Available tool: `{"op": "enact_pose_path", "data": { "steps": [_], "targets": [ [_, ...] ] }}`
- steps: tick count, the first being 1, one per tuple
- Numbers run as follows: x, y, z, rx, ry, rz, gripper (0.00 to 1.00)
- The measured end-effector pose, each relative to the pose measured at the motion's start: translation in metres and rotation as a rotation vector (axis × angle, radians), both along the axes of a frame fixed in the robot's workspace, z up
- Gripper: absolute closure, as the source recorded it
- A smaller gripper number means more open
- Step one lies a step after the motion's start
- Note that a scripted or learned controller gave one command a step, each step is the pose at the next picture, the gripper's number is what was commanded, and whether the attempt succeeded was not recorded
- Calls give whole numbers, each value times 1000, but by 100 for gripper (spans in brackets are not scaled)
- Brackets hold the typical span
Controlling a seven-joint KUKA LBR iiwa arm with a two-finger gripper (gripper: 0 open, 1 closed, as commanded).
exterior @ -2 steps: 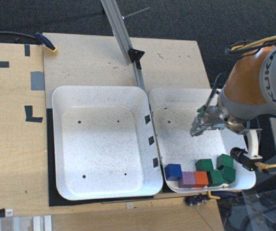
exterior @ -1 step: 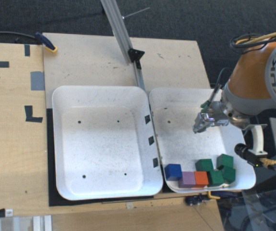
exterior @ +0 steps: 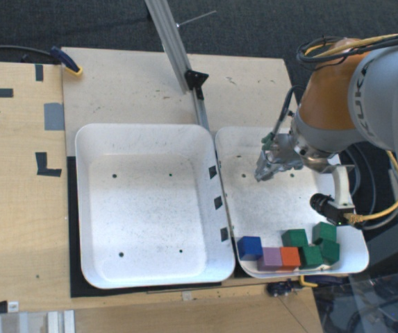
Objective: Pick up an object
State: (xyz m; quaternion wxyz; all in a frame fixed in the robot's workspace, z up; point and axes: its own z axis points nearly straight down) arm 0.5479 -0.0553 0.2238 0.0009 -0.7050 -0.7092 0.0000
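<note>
Fingers above right bin

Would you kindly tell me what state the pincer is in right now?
Pincer: over the right bin, apart from the blocks; open or closed cannot be told.

Grey arm with orange band reaching in from the right, wrist bent downward, gripper pointing down over the right bin's far-left part, nothing visibly held
</note>
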Motion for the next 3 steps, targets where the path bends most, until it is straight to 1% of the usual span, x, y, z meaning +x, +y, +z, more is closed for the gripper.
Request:
{"op": "enact_pose_path", "data": {
  "steps": [1,2,3],
  "targets": [
    [22,47,-9,0,0,0,100],
    [46,100,2,1,-2,2,100],
    [76,135,-3,0,-1,-1,100]
  ]
}}
